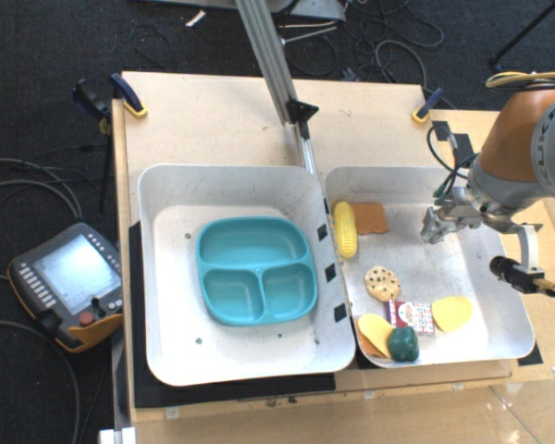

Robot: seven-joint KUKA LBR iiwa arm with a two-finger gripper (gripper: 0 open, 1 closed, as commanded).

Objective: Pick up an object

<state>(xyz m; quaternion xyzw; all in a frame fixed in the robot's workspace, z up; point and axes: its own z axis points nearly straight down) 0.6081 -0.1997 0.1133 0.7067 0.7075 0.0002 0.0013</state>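
Observation:
In the right bin (499,276) lie a yellow corn cob (346,228), a brown toast slice (370,218), a spotted cookie (382,283), a small pink-and-white packet (413,315), a yellow chip-like piece (451,314), another yellow-orange piece (374,333) and a dark green ball (403,344). My gripper (434,227) hangs over the bin's upper right part, to the right of the toast and above the cookie. Nothing shows between its fingers. Its tips point down toward the bin floor.
The left bin (166,248) holds a teal divided tray (256,268). A slanted metal pole (273,54) ends at the divider between the bins. A teach pendant (67,285) lies left of the bench. Clamps sit at the bench's far corners.

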